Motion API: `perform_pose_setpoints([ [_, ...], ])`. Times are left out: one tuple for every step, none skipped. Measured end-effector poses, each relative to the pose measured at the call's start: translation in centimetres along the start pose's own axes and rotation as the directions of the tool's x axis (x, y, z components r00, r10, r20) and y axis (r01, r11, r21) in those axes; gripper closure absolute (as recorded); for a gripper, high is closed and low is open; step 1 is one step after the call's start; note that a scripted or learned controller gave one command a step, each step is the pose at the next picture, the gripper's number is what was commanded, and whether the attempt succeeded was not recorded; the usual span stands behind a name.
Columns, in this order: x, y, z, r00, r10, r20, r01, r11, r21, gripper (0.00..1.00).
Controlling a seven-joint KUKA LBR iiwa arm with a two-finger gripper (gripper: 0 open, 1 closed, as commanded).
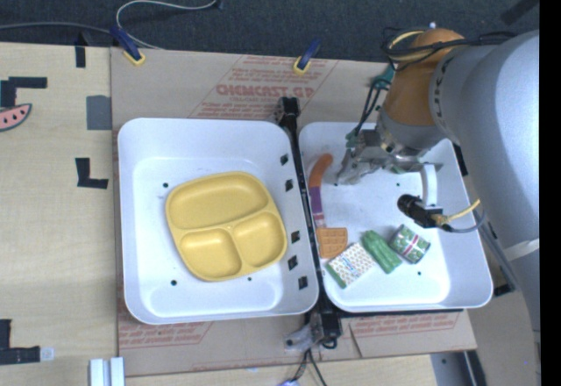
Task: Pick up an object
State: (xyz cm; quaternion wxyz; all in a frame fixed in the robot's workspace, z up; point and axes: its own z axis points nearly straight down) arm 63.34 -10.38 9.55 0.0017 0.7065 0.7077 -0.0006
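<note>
An orange carrot-like object [319,168] is lying just to the left of the end effector [349,172], near the left wall of the right bin [456,292]. Its long axis is running up and down the view, slightly tilted. It is looking slim, smooth and tapered. Nothing is being seen between the end effector's parts, and how wide it is standing cannot be told.

Even, bright light; soft shadows, slight blur.
</note>
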Motion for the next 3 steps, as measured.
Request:
perform_pose_setpoints([
  [0.0, 0.0, 0.0, 1.0, 0.0, 0.0, 0.0, 1.0, 0.0, 0.0],
  [0.6, -2.9, 0.9, 1.0, 0.004, 0.004, -0.004, 1.0, -0.004, 0.0],
  [0.4, 0.7, 1.0, 1.0, 0.002, 0.004, -0.002, 1.0, 0.013, 0.0],
])
